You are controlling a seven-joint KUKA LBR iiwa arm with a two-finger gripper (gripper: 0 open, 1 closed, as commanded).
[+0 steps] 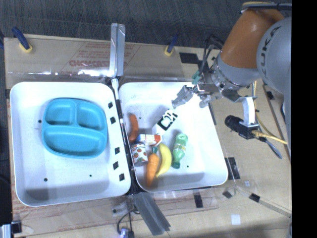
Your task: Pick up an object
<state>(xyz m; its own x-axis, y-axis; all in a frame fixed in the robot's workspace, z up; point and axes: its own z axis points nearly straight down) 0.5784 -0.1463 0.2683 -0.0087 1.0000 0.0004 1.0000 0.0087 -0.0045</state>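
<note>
My gripper point(192, 100) hangs over the back part of the right bin point(210, 175). It is open, and its two grey fingers point(180, 98) are spread apart with nothing between them. Just in front and to the left of it lies a small black-and-white block point(167, 120). Further forward in the same bin lie a green bottle point(180, 148), a banana point(165, 158), a carrot point(152, 167), a brown sausage point(132, 126), a small white-and-red carton point(148, 139) and a little printed cup point(140, 154), clustered near the bin's left wall.
The left bin point(29, 182) holds a blue divided tray point(75, 127). A metal divider post point(117, 48) stands at the back between the bins. Bare white floor shows in the right bin's right half point(203, 152).
</note>
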